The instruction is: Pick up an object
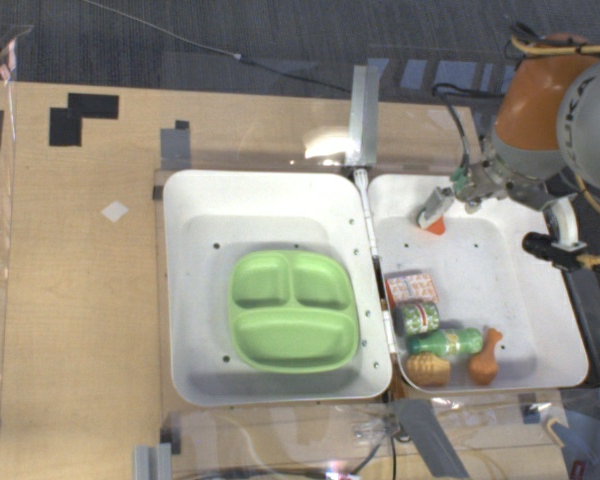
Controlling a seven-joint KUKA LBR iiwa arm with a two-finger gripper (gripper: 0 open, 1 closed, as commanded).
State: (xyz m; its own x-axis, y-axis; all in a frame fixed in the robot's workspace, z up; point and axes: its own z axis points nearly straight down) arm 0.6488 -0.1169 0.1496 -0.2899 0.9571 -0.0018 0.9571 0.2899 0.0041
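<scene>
My gripper (432,211) hangs low over the back left part of the right bin (520,268), reaching in from the right. A small orange-red object (436,227) sits right at its tip; whether it is gripped or only lying beneath is unclear. Along the bin's front left lie a pink-and-white box (411,288), a green can (418,316), a green bottle (446,343) on its side, a brown bun (427,370) and an orange-brown drumstick (485,357).
The left bin (195,268) holds a green divided plate (294,311) in its middle. A metal divider post (364,118) stands behind the seam between the bins. The arm's orange band (535,103) looms over the right bin's back right corner.
</scene>
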